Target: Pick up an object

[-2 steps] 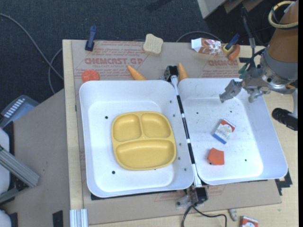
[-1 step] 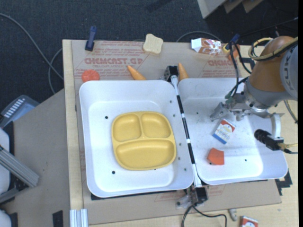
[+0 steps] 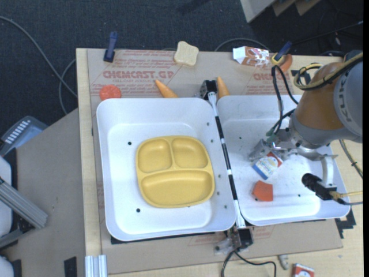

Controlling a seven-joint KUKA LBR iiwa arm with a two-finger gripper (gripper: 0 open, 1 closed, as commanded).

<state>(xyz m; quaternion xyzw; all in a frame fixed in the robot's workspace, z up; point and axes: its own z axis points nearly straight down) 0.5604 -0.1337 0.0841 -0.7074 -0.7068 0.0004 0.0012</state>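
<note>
A small white carton (image 3: pixel 267 167) with blue and red print lies tilted in the right bin (image 3: pixel 248 114), just under the gripper (image 3: pixel 271 150); whether the claw is apart or together cannot be told. An orange-red block (image 3: pixel 263 191) sits near it, toward the front wall. The bin's far half lies bare. A yellow divided plate (image 3: pixel 173 171) sits mid-floor in the left bin (image 3: pixel 115 126).

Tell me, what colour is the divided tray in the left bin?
Yellow. The divided tray shows clearly in the camera view, lying in the left bin.
</note>
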